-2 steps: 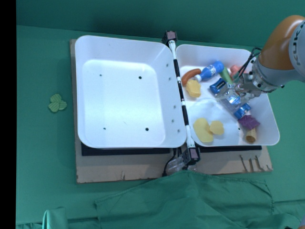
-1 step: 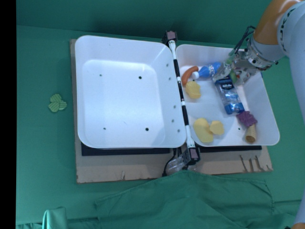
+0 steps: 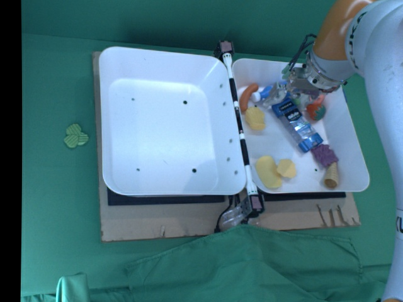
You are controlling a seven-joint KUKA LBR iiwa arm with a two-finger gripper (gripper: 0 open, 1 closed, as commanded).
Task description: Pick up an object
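Looks like the reach-in step: the gripper is low in the right bin, near its far edge, over the blue bottle. Can't tell its grip state (wrist hides it). Next: settle on one item and close. Count: two bins, three yellow chips, probably one orange ball.

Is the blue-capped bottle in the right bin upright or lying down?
Lying down: the bottle stretches lengthwise across the right bin floor, blue cap toward the near side.
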